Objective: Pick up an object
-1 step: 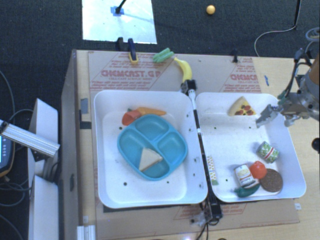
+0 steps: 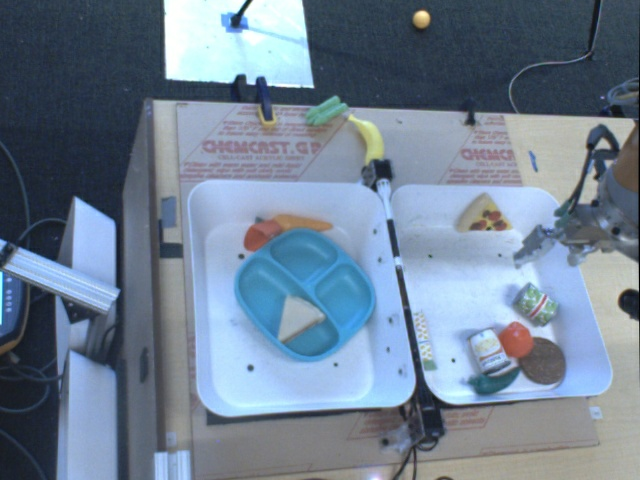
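My gripper point(image 2: 552, 252) hovers over the right side of the right bin point(image 2: 440, 278), its two fingers spread open with nothing between them. A green can point(image 2: 536, 304) lies just below it. A pizza slice point(image 2: 485, 214) rests at the bin's far side, left of the gripper. Near the front right corner sit a white can point(image 2: 487, 349), a red tomato point(image 2: 516, 339), a brown cookie point(image 2: 543, 363) and a green pepper point(image 2: 494, 381).
The left bin point(image 2: 225, 368) holds a blue divided plate point(image 2: 345, 293) with a sandwich wedge point(image 2: 299, 318), plus a carrot point(image 2: 300, 223) and a red piece point(image 2: 262, 236). A banana point(image 2: 370, 138) and a green item point(image 2: 325, 111) lie on the bench behind the bins.
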Robot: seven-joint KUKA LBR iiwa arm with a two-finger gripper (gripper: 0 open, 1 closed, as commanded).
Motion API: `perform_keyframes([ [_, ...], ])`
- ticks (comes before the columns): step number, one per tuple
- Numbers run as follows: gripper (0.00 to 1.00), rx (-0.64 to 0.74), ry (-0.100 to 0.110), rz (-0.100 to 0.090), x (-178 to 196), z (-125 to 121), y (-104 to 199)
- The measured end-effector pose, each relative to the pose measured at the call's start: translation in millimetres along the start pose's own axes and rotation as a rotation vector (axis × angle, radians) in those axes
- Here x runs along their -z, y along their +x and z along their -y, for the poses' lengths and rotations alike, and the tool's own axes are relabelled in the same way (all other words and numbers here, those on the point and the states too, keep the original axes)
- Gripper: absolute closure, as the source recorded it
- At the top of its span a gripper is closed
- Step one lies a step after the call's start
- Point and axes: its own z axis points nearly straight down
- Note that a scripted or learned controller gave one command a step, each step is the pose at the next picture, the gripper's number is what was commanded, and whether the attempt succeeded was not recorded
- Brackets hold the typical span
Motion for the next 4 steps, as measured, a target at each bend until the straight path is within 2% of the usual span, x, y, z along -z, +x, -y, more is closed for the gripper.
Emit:
perform_keyframes([
  [1, 0.0, 0.0, 0.002, -0.001, -115, 14, -1],
  [2, 0.0, 0.002, -0.004, 0.001, -56, -59, -19],
  [3, 0.0, 0.001, 0.0, 0.0, -133, -9, -19],
  [4, 0.0, 0.0, 0.0, -0.001, -133, 33, -7],
])
